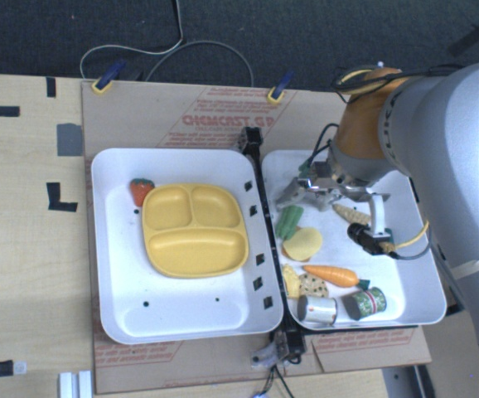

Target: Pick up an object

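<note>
Toys lay crowded in the right bin (pixel 422 301), in the right half of the frame: a green pepper (pixel 289 220), a pale yellow round piece (pixel 303 243), a carrot (pixel 331 275), a cheese-like wedge (pixel 306 286), a silver can (pixel 316 309) and a green can (pixel 365 302) toward the lower edge. The left bin (pixel 115 305) held a yellow divided plate (pixel 194 228) with a small red strawberry-like toy (pixel 142 190) just beside its upper left corner.

The tool (pixel 310 189) hung low over the upper part of the right bin, just above the green pepper; I could not tell how wide it stood, and nothing showed between its fingers. The step looked like the approach to a grasp, with no object lifted yet. The next move would call for settling over one toy, likely the pepper, and closing on it without nudging the neighbours.

Red lettering ran across the cardboard sheet (pixel 181 114) on the table above the bins, mirrored and too faint to read.
</note>
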Controlling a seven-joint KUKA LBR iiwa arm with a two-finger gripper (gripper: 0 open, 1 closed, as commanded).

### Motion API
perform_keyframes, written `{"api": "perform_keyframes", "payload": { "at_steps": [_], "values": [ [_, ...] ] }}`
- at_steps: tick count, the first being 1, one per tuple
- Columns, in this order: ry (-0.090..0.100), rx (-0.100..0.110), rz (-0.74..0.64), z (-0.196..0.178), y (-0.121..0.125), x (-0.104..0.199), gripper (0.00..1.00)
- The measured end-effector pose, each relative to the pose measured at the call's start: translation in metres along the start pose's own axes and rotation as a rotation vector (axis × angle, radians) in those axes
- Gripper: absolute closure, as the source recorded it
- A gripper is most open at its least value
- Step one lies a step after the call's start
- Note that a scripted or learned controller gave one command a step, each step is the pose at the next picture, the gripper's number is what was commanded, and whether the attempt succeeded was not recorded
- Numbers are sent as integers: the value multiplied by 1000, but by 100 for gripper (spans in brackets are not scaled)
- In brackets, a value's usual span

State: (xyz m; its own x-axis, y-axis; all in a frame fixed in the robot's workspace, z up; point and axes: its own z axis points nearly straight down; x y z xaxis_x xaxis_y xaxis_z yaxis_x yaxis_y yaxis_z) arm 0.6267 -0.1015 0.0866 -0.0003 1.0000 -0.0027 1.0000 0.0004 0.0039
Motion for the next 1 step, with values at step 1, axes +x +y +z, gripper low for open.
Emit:
{"api": "perform_keyframes", "payload": {
  "at_steps": [1],
  "values": [
    [1, 0, 0, -10, 1, 0, 100]
  ]
}}
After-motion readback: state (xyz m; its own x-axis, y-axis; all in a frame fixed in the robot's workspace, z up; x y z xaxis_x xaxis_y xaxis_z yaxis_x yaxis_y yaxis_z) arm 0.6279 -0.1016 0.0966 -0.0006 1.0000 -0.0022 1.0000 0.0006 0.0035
